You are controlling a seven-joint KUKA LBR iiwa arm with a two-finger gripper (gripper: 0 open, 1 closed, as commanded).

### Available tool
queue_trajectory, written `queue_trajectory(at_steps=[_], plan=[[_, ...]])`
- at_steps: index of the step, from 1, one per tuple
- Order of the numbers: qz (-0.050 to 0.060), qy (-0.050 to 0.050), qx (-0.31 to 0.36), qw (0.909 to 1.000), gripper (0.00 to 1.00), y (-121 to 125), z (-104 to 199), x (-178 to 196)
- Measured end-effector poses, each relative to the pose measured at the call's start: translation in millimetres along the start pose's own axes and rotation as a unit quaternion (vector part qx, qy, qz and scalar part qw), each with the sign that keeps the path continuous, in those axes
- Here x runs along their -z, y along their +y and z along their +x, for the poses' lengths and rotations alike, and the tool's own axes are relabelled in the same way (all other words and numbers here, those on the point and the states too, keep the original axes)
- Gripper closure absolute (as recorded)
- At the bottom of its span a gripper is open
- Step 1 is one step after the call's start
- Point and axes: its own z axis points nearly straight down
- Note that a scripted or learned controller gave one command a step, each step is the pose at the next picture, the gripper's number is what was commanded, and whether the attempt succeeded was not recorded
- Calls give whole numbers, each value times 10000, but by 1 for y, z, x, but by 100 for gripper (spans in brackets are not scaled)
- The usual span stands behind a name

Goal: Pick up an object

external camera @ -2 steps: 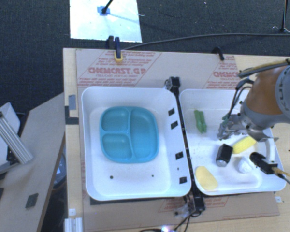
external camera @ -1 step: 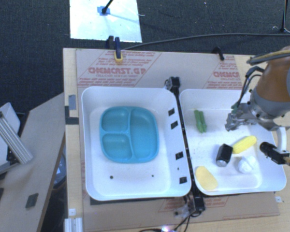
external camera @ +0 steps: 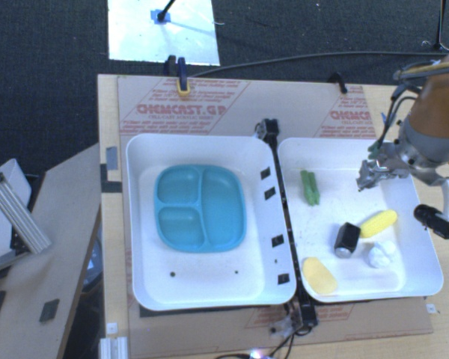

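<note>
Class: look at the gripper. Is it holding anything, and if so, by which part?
Nothing is held. The gripper hangs over the right bin, apart from the green piece and the rest.

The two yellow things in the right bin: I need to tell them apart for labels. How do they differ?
The upper yellow piece is long and narrow, lying at a slant; the lower yellow piece is broader and rounder. The upper one lies between the black can and a white lump; the lower one sits alone near the bin's front left corner. Both are yellow and lie in the right bin.
</note>
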Motion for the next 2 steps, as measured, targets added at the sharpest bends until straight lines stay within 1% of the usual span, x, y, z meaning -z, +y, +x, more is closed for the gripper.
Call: queue_trajectory(at_steps=[1, 2], plan=[[-4, -4, 1, 10000, 100, 5, -10, 51], [34, 13, 17, 10000, 100, -15, 41, 41]])
